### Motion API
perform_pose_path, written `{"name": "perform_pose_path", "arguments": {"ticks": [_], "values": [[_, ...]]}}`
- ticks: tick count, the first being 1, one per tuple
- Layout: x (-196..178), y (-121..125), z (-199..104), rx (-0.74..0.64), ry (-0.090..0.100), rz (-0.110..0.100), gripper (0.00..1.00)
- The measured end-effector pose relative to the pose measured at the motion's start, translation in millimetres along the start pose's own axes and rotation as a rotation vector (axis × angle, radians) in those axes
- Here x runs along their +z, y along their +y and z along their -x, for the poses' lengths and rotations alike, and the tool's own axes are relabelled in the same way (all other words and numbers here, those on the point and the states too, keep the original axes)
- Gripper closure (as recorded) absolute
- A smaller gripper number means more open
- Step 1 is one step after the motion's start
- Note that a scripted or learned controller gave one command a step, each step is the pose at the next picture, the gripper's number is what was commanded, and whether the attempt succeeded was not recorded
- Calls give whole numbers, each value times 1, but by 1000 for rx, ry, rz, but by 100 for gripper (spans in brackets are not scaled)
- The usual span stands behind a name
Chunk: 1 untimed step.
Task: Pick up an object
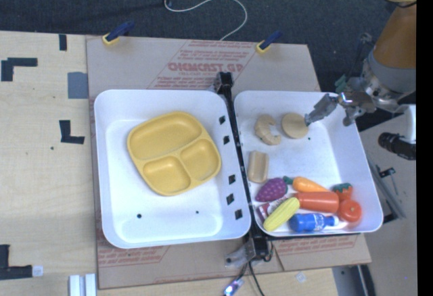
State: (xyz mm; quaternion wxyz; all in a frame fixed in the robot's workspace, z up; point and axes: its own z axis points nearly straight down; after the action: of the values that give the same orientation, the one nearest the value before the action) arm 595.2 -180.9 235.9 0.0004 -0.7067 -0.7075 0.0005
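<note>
Above the right bin's [352, 146] far corner hangs the pincer [325, 107]; whether it is open or closed cannot be told. Near its tip lie a round biscuit [294, 126] and a bread piece [268, 130]. Toy food crowds the near corner. The left bin [115, 153] holds a yellow tray [174, 151].
</note>
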Motion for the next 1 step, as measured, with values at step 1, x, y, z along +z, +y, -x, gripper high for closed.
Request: {"name": "perform_pose_path", "arguments": {"ticks": [1], "values": [[-138, 18, -91, -10, -1, 17, 0]]}}
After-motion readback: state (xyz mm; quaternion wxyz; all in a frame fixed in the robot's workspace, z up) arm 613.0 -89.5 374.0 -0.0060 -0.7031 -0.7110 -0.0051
